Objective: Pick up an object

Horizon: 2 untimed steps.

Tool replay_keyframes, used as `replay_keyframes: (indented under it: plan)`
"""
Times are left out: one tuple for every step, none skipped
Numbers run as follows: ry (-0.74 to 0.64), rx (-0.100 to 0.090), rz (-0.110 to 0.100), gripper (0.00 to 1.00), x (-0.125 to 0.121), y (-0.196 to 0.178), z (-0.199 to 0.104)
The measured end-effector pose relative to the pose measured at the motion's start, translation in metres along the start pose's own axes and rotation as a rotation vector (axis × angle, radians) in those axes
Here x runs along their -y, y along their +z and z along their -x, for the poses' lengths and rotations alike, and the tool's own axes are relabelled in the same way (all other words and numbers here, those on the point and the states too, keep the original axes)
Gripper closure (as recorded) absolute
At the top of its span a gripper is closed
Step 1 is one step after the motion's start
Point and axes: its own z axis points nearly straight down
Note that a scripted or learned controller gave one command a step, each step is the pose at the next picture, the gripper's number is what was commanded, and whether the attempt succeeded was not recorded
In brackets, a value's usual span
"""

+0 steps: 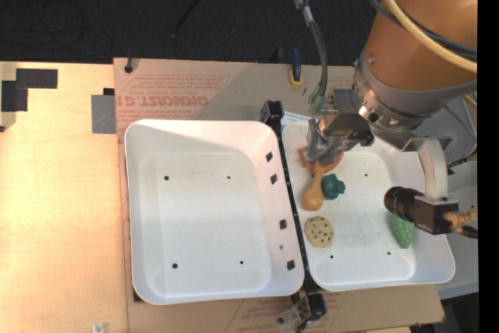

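Two white bins sit side by side on a wooden bench [54,191], dark floor beyond. Whether the gripper [326,143] holds anything cannot be told; it hangs over an orange toy [321,161] in the right bin [366,265], near a cookie [318,232].

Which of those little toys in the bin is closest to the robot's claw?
The orange-red piece at the top of the right bin, right under the gripper. The tan toy, teal lump and cookie lie lower.
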Motion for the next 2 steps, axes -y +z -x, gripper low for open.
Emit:
replay_keyframes:
  plan:
    - [0.006, 0.002, 0.0, 1.0, -0.002, -0.1, -0.051]
    - [0.005, 0.009, -0.021, 1.0, -0.025, -0.001, -0.12]
